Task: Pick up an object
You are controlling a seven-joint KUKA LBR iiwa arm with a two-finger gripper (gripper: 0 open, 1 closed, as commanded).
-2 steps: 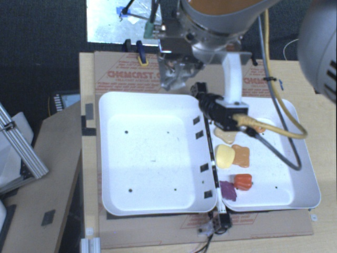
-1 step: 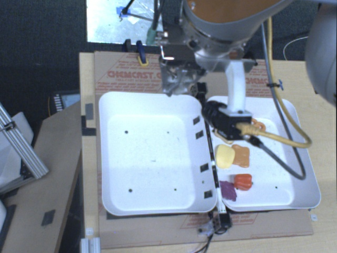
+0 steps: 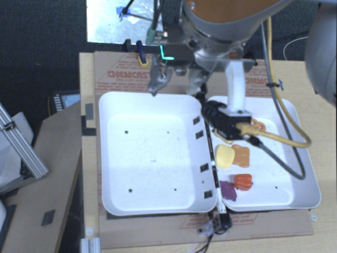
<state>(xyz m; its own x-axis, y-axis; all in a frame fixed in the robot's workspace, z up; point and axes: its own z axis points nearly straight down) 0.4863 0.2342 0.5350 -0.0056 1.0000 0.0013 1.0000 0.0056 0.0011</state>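
Note:
My gripper (image 3: 176, 86) hangs high over the far rim of the left bin (image 3: 113, 141), near the divide between the two bins. Its two grey fingers (image 3: 158, 82) stand apart and nothing is between them, so it is open. In the right bin (image 3: 295, 188) lie a pale yellow piece (image 3: 225, 156) touching a tan-orange piece (image 3: 241, 154), a red-orange object (image 3: 243, 181) and a purple object (image 3: 228, 190) near the front. Another orange item (image 3: 258, 125) is partly hidden behind a black fitting.
A black fitting (image 3: 226, 121) with a yellow cable (image 3: 284, 138) hangs from the arm over the right bin's far left part. Cardboard (image 3: 126, 73) lies under both bins. A blue-yellow clamp (image 3: 141, 54) sits at the back edge.

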